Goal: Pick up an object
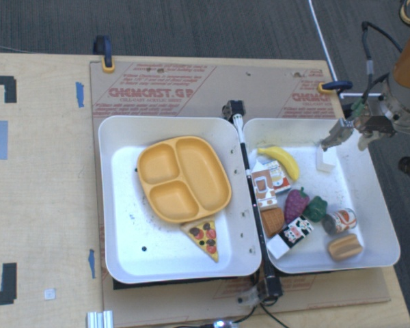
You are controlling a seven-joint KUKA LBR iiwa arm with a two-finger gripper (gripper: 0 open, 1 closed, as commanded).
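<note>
The right bin (379,203) holds several toy foods: a yellow banana (281,160), a small printed carton (267,183), purple grapes (296,202), a green vegetable (316,209), a can (342,219), a bread roll (345,247), a black-and-white milk carton (291,236) and a brown cracker (272,219). A small white block (323,162) lies near the bin's back. My gripper (346,141) hangs above the bin's back right corner, open, with nothing between its fingers. It is just up and to the right of the white block.
The left bin (119,203) holds a yellow divided plate (183,178) and a pizza slice (203,238) by the plate's front edge. A black clamp (234,109) sits where the bins meet. A blue clamp (335,86) is behind the right bin.
</note>
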